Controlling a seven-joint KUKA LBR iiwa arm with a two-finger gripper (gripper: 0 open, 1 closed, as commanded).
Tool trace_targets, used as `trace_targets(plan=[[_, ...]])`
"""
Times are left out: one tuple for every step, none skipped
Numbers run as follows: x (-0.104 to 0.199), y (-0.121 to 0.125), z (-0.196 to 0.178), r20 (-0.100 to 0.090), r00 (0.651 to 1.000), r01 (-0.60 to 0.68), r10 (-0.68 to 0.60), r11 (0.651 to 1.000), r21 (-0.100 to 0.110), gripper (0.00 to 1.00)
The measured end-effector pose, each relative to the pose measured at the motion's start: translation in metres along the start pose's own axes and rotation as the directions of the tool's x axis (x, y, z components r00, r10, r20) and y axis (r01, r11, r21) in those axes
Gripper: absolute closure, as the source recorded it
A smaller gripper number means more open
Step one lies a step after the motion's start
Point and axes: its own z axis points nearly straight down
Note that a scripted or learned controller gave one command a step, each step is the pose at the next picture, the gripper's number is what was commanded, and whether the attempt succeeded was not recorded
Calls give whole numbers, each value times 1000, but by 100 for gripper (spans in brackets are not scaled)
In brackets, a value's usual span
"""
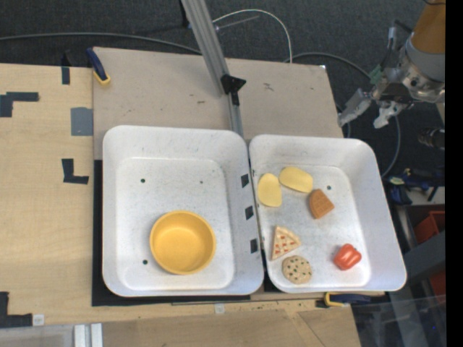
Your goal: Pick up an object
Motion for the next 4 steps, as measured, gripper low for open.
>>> trace_targets(plan=[[0, 0, 0, 0, 1000, 0, 0, 1000, 0, 0], [6, -3, 64, -2, 1000, 0, 0, 1000, 6, 0], [2, -1, 110, -1, 1000, -1, 1, 1000, 4, 0], [5, -5, 175, -2, 1000, 0, 0, 1000, 7, 0]])
